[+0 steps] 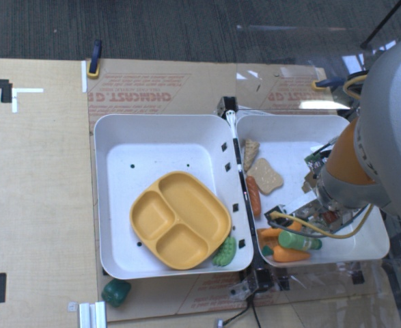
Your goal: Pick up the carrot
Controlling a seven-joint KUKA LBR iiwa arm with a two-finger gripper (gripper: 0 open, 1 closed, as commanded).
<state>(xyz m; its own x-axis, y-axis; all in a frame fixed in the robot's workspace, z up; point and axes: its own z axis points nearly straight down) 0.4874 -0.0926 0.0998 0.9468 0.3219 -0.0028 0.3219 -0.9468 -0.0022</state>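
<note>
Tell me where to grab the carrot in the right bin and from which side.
Grip the carrot across its thicker orange middle, coming straight down. It lies flat along the right bin's near wall, with a green bottle-like item just behind it, so fingers probably fit best closing across its width, not along its length. The gripper hangs nearby.

A yellow three-compartment plastic tray sits in the plain white left bin. At lower right an orange carrot lies beside a green bottle-shaped toy. The grey arm shows an orange band.
</note>
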